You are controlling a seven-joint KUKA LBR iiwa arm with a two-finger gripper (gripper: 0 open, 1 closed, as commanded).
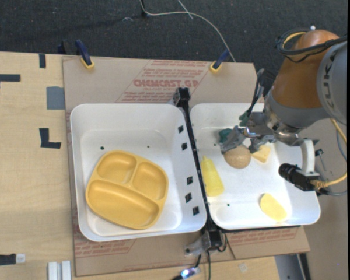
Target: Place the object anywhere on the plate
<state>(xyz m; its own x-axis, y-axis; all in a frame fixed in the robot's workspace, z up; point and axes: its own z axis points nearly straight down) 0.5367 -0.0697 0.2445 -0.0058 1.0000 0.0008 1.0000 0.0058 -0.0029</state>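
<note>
Board (pixel 163 83) text: "CHEMCAST GP", red, far side | plate (pixel 127 188): yellow, left bin | tool (pixel 236 140): over right bin, touching tan object (pixel 237 157); grip state cannot be told

A yellow divided plate (pixel 127 189) lies flat in the left bin; a tan potato (pixel 237 158) rests in the right.

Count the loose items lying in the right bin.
4: a yellow piece by the divider, a round yellow piece near the front, a potato and a cheese wedge under the tool, which may hide more.
</note>
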